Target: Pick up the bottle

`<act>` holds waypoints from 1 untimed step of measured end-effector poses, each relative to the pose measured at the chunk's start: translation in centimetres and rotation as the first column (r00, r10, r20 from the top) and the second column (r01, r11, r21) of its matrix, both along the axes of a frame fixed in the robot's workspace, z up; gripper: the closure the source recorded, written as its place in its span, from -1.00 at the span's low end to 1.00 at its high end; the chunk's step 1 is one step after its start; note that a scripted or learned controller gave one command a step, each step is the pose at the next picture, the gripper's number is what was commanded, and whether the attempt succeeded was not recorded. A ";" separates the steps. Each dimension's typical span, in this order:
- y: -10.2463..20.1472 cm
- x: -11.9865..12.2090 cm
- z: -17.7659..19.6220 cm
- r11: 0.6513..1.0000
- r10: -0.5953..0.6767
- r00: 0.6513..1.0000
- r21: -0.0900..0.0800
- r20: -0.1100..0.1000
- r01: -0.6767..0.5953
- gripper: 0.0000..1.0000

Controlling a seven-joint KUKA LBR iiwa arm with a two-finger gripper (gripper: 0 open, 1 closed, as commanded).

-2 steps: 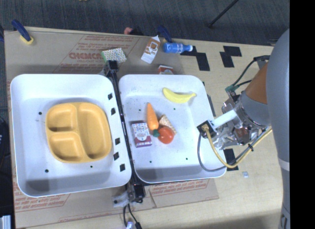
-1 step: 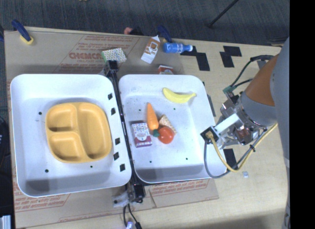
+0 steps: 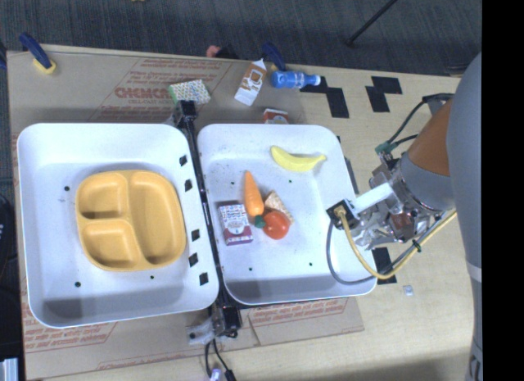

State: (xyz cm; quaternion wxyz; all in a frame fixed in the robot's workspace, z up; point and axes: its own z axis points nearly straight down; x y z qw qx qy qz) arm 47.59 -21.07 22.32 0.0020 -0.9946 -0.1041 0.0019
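the pincer [image 3: 391,222] is seen just outside the right rim of the right bin [image 3: 323,285], but its tip is lost among metal parts and looped cable, so it cannot be told whether it is spread or pressed together; nothing is seen held in it. the grey arm [image 3: 465,125] is cut off at the right side of the view. the bottle [image 3: 293,80], small and blue, is found outside both bins, lying on its side on the table [image 3: 426,330] just beyond the far rim of the right bin and well apart from the pincer; its label is too small to be read. bare table is left open to the right of the bottle, marked with black tape pieces [image 3: 332,97]. its left end is crowded: a blue clamp [image 3: 273,56] is set just beside it, a small carton [image 3: 250,83] lies next to that, and a small packet [image 3: 276,115] lies between the bottle and the bin rim. inside the right bin a banana [image 3: 297,158], a carrot [image 3: 253,193], a tomato [image 3: 277,224] and a red and white box [image 3: 235,224] are gathered near the middle, with a beige piece [image 3: 279,204] partly hidden under the carrot and tomato. a yellow divided plate [image 3: 131,218] is held in the left bin [image 3: 49,293].
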 end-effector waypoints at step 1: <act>0.0 0.0 1.0 1.000 0.000 1.000 0.000 0.002 0.000 1.00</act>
